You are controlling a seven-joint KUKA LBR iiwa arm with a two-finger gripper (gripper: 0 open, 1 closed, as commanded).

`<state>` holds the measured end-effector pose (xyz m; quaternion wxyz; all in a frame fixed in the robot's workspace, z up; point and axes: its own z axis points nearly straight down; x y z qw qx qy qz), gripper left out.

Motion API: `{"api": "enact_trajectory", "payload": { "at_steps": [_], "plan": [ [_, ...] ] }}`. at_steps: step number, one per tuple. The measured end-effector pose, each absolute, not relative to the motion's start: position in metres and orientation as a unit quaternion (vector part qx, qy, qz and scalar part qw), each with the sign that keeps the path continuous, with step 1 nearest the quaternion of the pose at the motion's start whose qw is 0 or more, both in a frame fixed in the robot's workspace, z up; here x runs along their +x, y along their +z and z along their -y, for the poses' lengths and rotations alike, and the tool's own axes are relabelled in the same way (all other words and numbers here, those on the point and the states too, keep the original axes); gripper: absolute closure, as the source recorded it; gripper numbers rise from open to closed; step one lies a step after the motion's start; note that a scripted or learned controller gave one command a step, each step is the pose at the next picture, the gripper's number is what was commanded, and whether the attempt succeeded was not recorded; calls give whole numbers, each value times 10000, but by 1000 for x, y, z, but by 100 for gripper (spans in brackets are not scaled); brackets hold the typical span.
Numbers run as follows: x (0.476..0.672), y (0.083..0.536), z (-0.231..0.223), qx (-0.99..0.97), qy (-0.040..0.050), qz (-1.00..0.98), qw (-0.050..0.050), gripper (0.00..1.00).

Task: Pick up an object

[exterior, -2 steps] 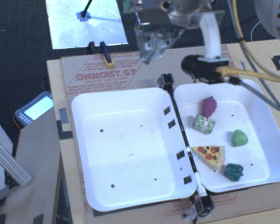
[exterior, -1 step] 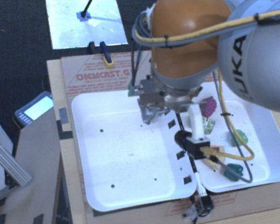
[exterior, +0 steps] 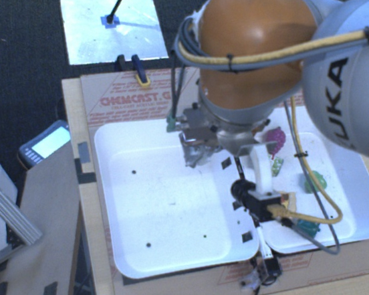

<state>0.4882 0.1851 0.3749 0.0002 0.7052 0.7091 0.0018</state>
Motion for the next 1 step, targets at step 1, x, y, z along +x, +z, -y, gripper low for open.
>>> {"api": "enact_trajectory", "payload": {
  "at_steps": [1],
  "plan": [
    [486,278,-164,7076,-35,-7066,-14,100]
  ]
}}
